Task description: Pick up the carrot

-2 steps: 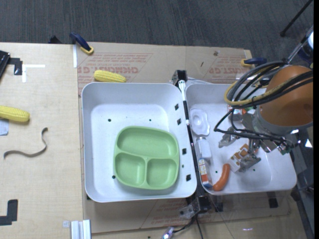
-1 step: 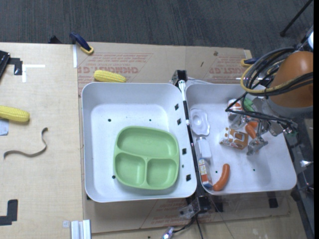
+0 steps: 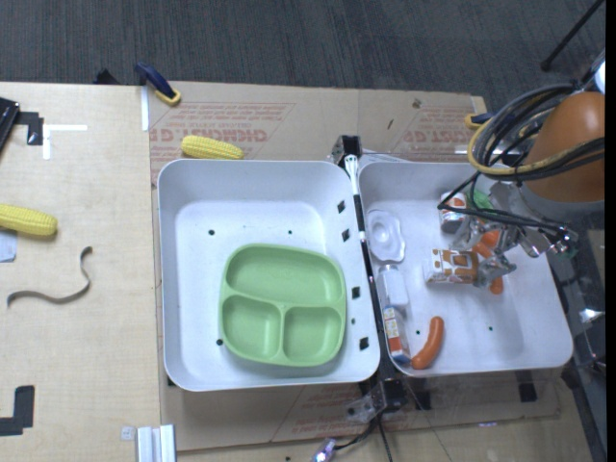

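The gripper stood over the right bin near its right edge; the carrot sat at its fingers; grip undeterminable.

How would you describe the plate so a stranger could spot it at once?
Find the left bin of the two white ones. The plate lies on its floor. It is pale green with three compartments, unlike the yellow corn behind the bin.

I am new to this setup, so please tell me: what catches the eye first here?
The green divided plate in the left bin stands out most. In the right bin, the arm's orange band hangs over a cluster of small items, and a hot dog lies near the front.
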{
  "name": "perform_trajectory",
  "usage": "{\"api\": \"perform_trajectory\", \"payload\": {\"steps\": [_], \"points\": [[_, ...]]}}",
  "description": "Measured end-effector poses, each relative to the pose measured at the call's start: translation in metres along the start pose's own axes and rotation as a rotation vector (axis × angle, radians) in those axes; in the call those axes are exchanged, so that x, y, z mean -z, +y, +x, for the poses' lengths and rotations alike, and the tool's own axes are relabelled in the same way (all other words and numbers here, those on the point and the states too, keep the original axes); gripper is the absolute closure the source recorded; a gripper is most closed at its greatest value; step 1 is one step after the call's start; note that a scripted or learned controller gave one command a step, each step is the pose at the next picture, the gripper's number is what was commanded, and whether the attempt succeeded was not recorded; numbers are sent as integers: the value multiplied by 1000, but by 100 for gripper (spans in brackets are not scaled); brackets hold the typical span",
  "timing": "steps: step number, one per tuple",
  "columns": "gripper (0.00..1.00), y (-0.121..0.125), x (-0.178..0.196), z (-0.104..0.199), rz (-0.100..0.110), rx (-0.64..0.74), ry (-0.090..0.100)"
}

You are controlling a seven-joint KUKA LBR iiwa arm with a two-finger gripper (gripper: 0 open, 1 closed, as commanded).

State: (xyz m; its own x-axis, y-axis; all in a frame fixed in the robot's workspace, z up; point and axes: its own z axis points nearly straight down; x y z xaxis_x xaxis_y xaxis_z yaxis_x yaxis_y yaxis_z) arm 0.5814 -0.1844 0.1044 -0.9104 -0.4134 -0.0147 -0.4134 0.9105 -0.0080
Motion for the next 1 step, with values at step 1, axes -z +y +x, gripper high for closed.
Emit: {"api": "perform_trajectory", "payload": {"steps": [1], "points": [[100,70,-8,17,0,-63,10]]}}
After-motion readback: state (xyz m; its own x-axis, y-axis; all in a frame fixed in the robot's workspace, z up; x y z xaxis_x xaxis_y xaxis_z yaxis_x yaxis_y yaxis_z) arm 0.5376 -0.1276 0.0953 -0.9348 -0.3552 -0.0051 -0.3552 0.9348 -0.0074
